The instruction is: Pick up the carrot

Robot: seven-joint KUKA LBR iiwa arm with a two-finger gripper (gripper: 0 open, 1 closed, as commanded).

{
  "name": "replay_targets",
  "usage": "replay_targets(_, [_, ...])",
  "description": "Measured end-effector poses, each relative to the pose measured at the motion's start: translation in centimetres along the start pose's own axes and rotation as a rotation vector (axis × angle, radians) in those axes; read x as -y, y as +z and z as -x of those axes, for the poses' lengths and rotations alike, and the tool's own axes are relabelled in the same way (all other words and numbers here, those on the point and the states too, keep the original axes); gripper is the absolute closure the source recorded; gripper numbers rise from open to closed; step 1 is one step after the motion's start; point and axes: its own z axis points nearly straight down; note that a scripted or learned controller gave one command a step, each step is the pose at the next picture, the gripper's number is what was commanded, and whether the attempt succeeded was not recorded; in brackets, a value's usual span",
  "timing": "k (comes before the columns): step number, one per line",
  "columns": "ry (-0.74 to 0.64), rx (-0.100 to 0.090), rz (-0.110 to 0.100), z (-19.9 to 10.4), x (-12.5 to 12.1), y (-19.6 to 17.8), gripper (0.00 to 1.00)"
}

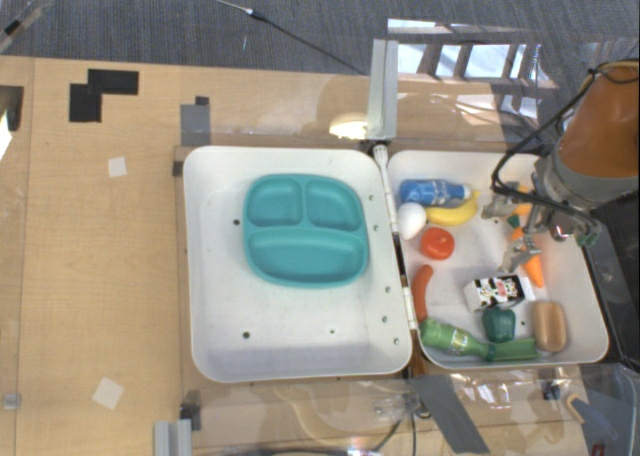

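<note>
The arm reaches in from the right, and its tool [522,236] hangs low over the right side of the right bin [597,339]. The carrot [533,266] lies there as a small orange piece just below the tool, beside a black-and-white packet [498,290]. Whether the tool is apart or together I cannot tell; the view from above blurs the tips into the orange beneath them, and nothing shows the carrot lifted.

Other things in that bin: a blue bottle [432,191] and a banana [453,211] at the far side, a white egg [411,218], a tomato [437,242], a red chilli [422,289], a green bottle [452,338] along the near wall, and a bread roll [548,325]. The left bin [215,344] carries a teal divided plate [304,228].

The step in hand looks like the descent onto the carrot. Next calls for straddling it squarely, closing, then lifting straight up clear of the packet.
</note>
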Motion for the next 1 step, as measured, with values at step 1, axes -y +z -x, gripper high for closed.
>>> replay_targets(1, [-0.081,0.013,-0.006,-1.43,0.91,1.68,0.0])
